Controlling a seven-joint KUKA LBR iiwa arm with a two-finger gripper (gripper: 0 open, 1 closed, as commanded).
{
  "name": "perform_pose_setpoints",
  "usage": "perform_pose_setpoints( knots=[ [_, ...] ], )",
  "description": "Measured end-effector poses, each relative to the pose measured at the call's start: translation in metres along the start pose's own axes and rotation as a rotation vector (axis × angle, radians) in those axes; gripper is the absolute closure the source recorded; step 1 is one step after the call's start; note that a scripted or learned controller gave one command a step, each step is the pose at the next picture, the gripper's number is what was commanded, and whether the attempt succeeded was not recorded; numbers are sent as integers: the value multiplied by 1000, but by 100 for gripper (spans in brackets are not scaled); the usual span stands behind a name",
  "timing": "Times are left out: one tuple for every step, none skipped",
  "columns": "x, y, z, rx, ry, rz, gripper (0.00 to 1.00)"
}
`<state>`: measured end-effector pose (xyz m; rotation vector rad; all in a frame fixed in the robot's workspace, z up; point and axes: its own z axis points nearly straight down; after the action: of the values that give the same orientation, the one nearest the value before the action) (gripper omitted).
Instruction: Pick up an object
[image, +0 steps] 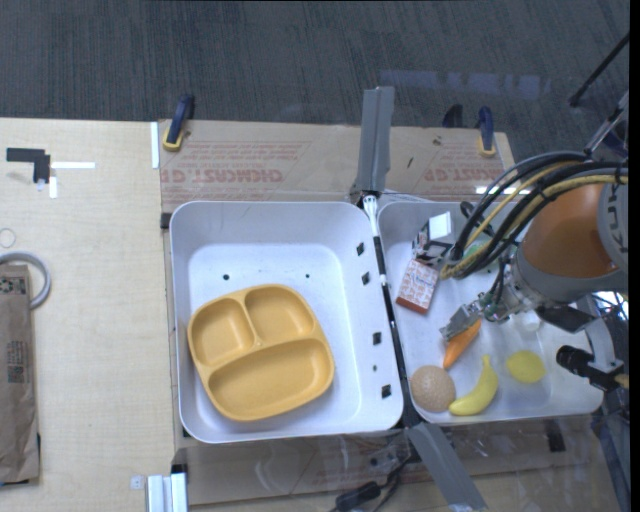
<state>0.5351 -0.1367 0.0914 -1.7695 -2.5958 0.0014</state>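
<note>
In the right bin (560, 405), nearest the camera, a tan egg (433, 387) touches a banana (477, 391), with a lemon (526, 367) just beside. Behind them the gripper (470, 322) sits low over a carrot (460, 346); whether it grips anything I cannot tell. Farther back lies a red packet (417, 286). The left bin (190, 300) holds a yellow divided plate (261, 351).

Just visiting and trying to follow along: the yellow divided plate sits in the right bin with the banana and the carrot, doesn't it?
Not quite. The plate lies alone in the left bin. The banana and the carrot are indeed in the right bin, where the arm is reaching. The camera view shows it.
</note>
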Motion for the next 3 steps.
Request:
perform_pose_setpoints(
  knots=[
    [8, 22, 0, -1, -1, -74, 0],
    [7, 22, -9, -2, -2, -71, 100],
    [60, 59, -148, 0, -1, -132, 100]
  ],
)
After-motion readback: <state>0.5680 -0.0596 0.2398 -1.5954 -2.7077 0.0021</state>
